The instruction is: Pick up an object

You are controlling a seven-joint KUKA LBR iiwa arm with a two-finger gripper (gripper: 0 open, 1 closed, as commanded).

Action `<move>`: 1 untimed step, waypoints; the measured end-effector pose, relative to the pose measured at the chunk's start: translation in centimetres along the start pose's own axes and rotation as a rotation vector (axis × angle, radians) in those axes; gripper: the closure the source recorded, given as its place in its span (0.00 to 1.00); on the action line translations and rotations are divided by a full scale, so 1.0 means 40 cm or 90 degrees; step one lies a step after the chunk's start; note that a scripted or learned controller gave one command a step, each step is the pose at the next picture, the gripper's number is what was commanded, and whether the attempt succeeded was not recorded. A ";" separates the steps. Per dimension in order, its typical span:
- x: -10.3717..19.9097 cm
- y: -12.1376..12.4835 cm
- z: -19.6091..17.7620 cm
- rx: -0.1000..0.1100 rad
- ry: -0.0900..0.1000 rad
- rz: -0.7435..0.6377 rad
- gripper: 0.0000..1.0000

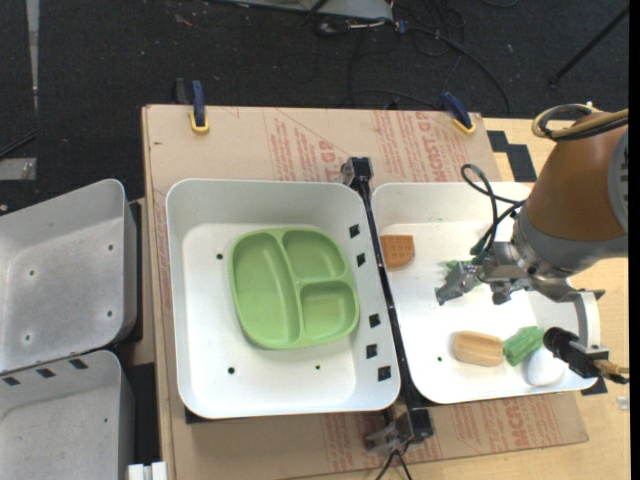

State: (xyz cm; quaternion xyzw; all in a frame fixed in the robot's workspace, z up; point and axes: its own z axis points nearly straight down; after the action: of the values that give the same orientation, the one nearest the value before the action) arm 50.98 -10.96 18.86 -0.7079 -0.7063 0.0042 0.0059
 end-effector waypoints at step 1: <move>0.001 0.008 -0.016 -0.008 -0.001 -0.002 0.00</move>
State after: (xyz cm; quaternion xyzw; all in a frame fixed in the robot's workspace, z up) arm 51.29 -10.94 19.48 -0.7069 -0.7073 0.0003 0.0006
